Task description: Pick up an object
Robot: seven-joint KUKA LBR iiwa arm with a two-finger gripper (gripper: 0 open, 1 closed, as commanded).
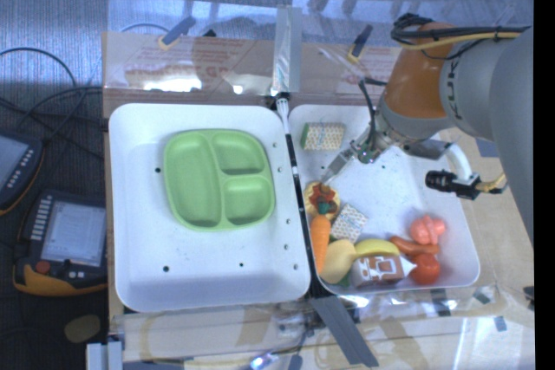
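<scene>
The right bin holds several toy foods. A checkered block lies at its far left. A small red, green and yellow toy sits by the left wall, with a second checkered piece and a carrot just in front of it. Along the front lie a yellow fruit, a banana, a brown carton, a red vegetable and a pink fruit. My gripper slants down to the left, its tip just above the small multicoloured toy. Nothing shows in its grasp.
The left bin bears a green divided plate. A divider wall separates the bins. The arm's orange-banded wrist hangs over the right bin's far side. Bare bin floor lies at the right bin's middle and far right.
</scene>
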